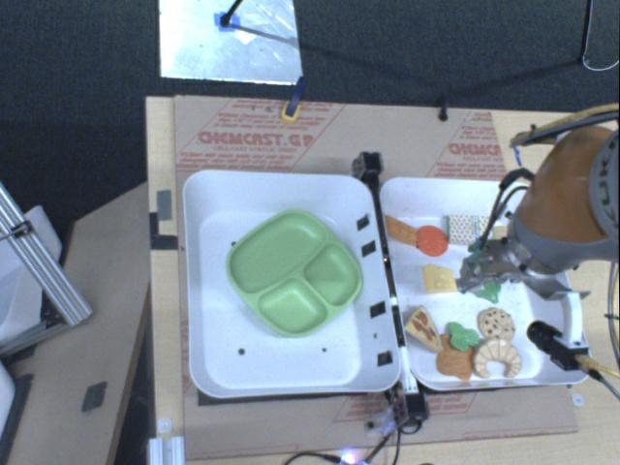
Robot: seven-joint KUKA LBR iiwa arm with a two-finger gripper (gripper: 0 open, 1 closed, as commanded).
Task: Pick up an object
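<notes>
We see the claw (pixel 481 277) low in the right bin (pixel 407 197), over a green toy (pixel 489 290); we cannot tell its state. Cheese (pixel 439 279) at 9 o'clock and a cookie (pixel 495 322) at 5 crowd it, so we judge a grab could slip.

You see pale green divided plate (pixel 294 272) in white left bin (pixel 208 260). White right bin (pixel 412 201) holds orange-red round piece (pixel 433 241), tan stick (pixel 400 228), pale yellow wedge (pixel 439 279), speckled white-green square (pixel 465 228), chocolate-chip cookie (pixel 495 323), golden croissant (pixel 497 357), green leafy piece (pixel 463 336). Grey arm (pixel 572 211) shows orange band. Brown cardboard (pixel 252 136) carries red lettering.
</notes>
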